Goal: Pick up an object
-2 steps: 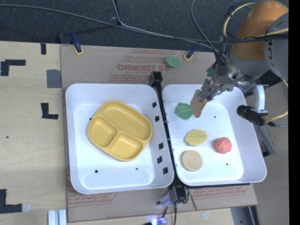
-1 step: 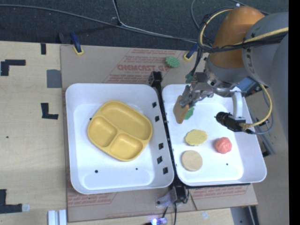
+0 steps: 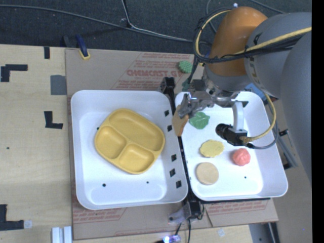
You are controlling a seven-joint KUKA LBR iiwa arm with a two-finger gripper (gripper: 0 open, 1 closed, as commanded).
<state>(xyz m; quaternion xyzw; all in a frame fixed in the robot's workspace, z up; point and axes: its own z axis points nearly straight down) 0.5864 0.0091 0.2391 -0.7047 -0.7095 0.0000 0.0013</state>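
Camera view | tool [image 3: 188,109] over green toy [image 3: 199,120] in right bin [image 3: 271,186] | grip state: you cannot tell | centre on it before closing

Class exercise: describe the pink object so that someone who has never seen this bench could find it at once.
Start at the right-hand white bin, the one under the grey arm. Along its right side lies the pink object, a small lumpy piece. Its neighbours to the left are a yellow piece and a tan disc; it alone is pink.
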